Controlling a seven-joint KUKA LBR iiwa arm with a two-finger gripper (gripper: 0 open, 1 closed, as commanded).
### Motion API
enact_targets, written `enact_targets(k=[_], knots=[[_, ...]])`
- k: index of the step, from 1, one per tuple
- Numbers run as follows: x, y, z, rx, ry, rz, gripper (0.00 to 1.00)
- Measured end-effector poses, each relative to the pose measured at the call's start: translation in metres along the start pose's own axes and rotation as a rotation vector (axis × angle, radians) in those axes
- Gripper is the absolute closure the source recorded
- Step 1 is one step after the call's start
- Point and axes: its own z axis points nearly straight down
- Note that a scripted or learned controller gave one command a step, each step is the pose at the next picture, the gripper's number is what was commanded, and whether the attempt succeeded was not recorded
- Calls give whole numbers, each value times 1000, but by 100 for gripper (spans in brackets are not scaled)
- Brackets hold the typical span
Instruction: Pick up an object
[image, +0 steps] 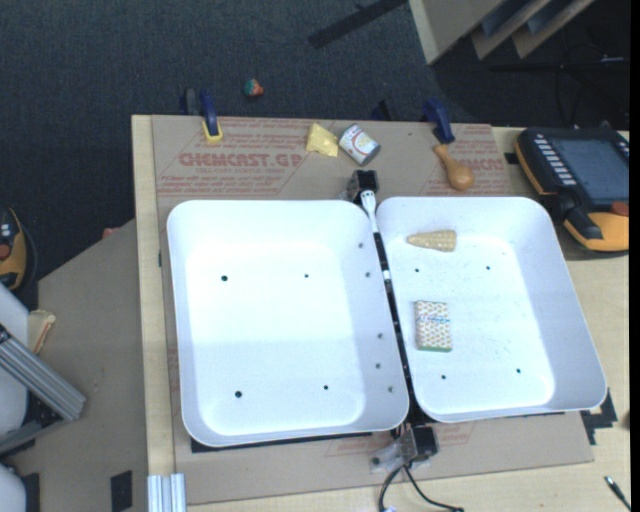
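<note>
Just patterned block (433, 326) in right bin (560, 300)

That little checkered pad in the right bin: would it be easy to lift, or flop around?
The checkered pad lies flat and looks thin, so it is probably light. Its patterned surface suggests sponge or cloth, likely soft and bendable. Flat against the right bin, it may be hard to grasp.
</note>
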Motion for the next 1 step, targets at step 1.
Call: enact_targets(k=[1], knots=[[70,-1,72,18,12,-16,100]])
